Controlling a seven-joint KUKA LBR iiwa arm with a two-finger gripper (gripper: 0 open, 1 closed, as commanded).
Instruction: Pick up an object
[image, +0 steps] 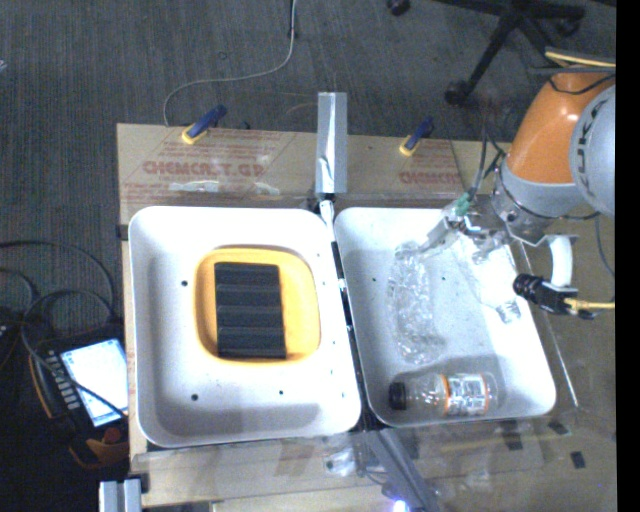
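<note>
Plastic bottle (445, 393) lying on its side at the near edge of the right bin (375, 300).
It sits well below and left of the gripper (468, 222); whether the gripper grips anything I cannot tell; crumpled clear plastic (413, 300) lies just beside it, lower left; a yellow tray (257, 304) rests far left.

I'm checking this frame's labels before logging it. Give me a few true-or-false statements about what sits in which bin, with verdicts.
1. The yellow and black object lies in the left bin. True.
2. The bottle stands upright. False: it lies on its side, near the front edge of the right bin.
3. Crumpled clear plastic lies in the right bin. True.
4. The bottle shares a bin with the yellow and black object. False: it lies in the right bin with the plastic.
5. The gripper hangs over the left bin. False: it is over the right bin's far end.
</note>
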